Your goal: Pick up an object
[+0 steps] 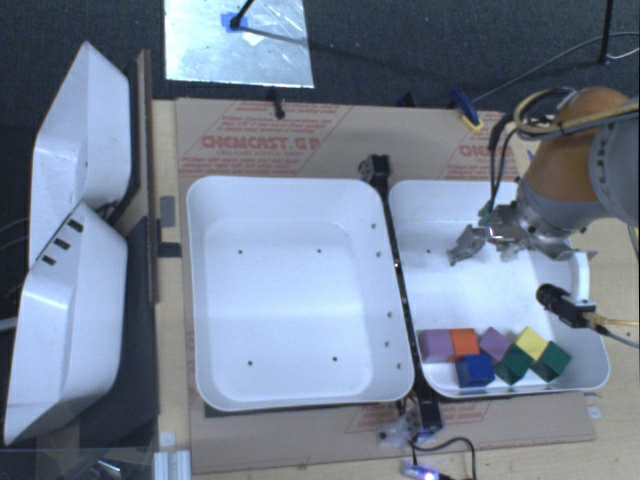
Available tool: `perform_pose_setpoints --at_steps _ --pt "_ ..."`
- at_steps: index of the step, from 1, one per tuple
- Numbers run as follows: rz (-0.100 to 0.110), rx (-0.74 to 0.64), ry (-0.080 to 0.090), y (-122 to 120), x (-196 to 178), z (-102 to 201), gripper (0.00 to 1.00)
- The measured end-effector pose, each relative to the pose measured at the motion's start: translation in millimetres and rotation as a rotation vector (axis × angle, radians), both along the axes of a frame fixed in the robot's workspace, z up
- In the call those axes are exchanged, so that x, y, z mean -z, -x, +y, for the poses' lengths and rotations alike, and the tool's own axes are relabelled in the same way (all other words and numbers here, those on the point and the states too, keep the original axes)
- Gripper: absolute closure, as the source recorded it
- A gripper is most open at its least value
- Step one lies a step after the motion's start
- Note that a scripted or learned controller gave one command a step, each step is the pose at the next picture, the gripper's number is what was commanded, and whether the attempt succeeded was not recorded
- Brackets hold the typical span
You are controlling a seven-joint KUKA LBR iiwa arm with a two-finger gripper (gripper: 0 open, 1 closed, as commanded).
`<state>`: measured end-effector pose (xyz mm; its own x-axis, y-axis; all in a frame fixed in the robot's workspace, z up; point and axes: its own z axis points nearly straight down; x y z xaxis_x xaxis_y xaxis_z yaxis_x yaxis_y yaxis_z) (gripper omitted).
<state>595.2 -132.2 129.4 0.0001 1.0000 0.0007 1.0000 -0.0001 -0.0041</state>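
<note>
Blocks (495, 354) cluster in the right bin's (440, 218) near corner, some overlapping each other. The gripper (485, 241) hangs above the bin's middle, fingers spread, nothing between them.

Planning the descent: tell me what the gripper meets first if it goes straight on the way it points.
Probably bare floor of the right bin. The gripper points leftward and down; the blocks lie off that line, though depth is unclear.
</note>
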Motion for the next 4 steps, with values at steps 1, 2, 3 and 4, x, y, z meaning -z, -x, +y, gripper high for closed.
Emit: perform_pose_setpoints --at_steps 1,2,3,4 --pt "-0.002 -0.001 0.000 0 45 0 0.00" --pt "-0.006 0.000 0.001 -1 32 0 1.00" --pt "-0.010 -0.001 0.002 -2 -31 1 1.00" --pt "-0.011 -0.001 0.002 -4 -95 2 1.00"
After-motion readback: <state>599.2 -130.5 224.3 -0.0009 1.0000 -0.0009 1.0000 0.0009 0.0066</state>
